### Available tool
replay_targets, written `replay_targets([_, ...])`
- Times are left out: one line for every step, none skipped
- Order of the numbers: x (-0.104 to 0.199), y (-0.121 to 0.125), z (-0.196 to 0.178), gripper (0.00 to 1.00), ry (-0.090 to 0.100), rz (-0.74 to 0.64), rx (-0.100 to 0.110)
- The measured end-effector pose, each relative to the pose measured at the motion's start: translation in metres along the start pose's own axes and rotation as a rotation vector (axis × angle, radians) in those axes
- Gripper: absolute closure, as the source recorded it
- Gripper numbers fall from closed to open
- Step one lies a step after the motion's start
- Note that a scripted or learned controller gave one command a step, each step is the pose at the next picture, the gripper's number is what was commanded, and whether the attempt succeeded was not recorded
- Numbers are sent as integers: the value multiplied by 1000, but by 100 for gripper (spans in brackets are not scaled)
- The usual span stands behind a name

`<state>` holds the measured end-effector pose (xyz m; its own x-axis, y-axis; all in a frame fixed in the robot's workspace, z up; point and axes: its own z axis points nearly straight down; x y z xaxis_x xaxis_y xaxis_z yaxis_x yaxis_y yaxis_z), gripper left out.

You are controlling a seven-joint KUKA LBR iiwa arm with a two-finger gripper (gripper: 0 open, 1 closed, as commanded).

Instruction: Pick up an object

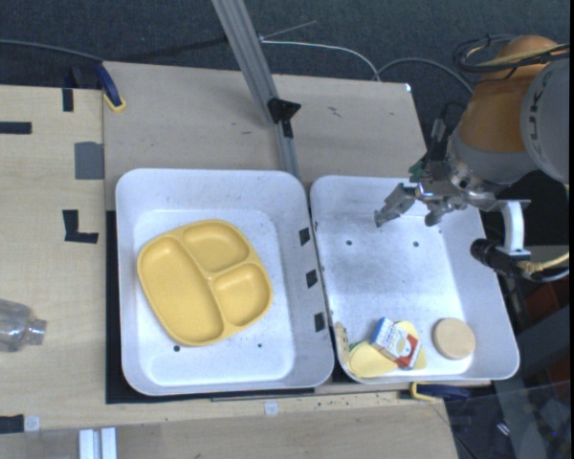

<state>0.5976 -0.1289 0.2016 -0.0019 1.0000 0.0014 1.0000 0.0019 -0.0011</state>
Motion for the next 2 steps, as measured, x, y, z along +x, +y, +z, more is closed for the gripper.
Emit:
replay_targets([-24,65,74,0,-3,0,2])
replay_targets([-81,82,91,0,10,3,15])
